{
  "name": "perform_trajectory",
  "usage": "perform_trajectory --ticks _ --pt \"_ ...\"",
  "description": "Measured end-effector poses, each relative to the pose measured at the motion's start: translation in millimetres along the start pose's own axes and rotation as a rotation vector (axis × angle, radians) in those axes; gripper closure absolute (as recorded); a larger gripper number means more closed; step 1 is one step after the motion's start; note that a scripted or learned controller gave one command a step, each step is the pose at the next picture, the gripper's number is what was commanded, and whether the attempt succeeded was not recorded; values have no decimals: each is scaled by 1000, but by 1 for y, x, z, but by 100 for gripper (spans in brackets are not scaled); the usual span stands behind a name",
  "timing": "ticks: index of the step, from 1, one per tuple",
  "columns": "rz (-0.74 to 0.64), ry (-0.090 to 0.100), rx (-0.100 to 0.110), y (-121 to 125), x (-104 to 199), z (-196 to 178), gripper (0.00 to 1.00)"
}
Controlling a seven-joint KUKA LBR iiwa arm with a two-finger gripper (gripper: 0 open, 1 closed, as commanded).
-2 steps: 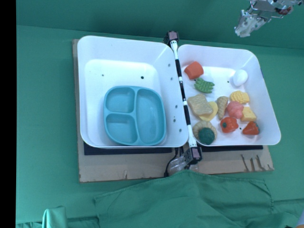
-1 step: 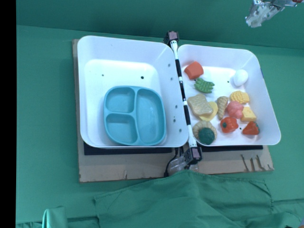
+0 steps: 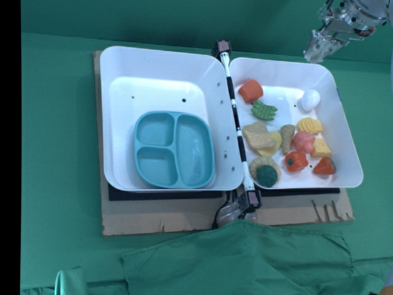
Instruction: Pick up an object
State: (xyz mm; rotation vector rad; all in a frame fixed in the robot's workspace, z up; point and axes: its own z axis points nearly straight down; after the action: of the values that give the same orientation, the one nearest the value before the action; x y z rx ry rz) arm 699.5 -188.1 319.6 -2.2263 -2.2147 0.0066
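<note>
The right bin point(image 3: 347, 158) holds several toy foods: a white egg point(image 3: 309, 99), a red-orange piece point(image 3: 250, 91), a green pea pod point(image 3: 264, 110), a tan bread-like piece point(image 3: 258, 136), a yellow corn piece point(image 3: 309, 125), a pink piece point(image 3: 303, 141), a red pepper point(image 3: 295, 161), a red strawberry-like piece point(image 3: 324, 166) and a dark green round piece point(image 3: 266, 174). My gripper point(image 3: 315, 53) hangs above the bin's far right corner, apart from all the objects, with nothing seen between its fingers.
The left bin point(image 3: 123, 72) holds a teal three-compartment plate point(image 3: 174, 149). A black-and-white striped bar point(image 3: 235, 112) runs between the bins. Green cloth point(image 3: 245, 257) lies bunched at the front of the bench.
</note>
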Motion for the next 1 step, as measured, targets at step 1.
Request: perform_trajectory --ticks 1 --pt "-4 -2 -17 1 13 -69 100"
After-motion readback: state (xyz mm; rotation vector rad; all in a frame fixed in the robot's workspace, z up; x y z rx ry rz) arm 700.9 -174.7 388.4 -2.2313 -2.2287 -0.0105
